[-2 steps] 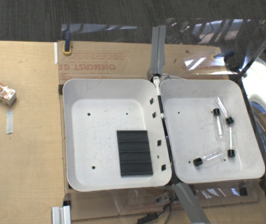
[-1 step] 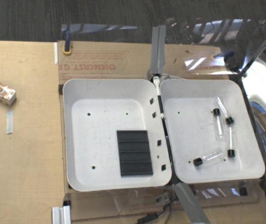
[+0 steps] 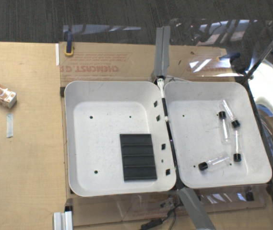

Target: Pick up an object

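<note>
The right bin [image 3: 251, 176] holds several clear plastic tubes with black caps. One tube [image 3: 228, 113] lies slanted near the bin's far right, another [image 3: 223, 126] lies beside it, a third [image 3: 236, 148] points toward the near wall, and a fourth [image 3: 213, 163] rests crosswise near the front. A black ribbed rectangular block [image 3: 137, 156] lies flat in the left bin [image 3: 78, 176], toward its near right part.
A small orange and white box [image 3: 1, 94] and a pale strip [image 3: 9, 126] lie on the wooden bench to the left of the bins. Brown cardboard [image 3: 107, 63] lies behind the bins, and a grey bar [image 3: 162, 51] stands at the divide between them.
</note>
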Controlling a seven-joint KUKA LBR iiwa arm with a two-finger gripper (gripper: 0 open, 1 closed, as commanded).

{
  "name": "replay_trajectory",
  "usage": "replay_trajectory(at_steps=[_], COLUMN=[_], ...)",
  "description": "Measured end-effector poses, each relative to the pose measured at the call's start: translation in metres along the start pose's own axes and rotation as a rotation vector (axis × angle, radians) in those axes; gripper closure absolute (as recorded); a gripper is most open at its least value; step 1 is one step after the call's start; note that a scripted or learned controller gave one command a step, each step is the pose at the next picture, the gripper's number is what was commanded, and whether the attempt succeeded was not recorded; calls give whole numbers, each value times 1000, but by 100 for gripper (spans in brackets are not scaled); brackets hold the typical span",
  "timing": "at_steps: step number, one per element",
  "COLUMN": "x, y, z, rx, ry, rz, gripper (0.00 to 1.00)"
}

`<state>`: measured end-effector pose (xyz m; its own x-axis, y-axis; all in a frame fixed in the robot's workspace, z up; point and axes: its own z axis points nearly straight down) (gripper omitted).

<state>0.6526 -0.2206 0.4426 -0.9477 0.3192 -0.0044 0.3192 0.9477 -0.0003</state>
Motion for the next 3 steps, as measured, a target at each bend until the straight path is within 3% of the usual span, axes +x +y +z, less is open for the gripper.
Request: replay_trajectory(at_steps=[2,3], x=[-1,8], y=[1,31], z=[0,0], rx=[0,-1], ry=[-1,1], rz=[-166,-244], gripper=[100,100])
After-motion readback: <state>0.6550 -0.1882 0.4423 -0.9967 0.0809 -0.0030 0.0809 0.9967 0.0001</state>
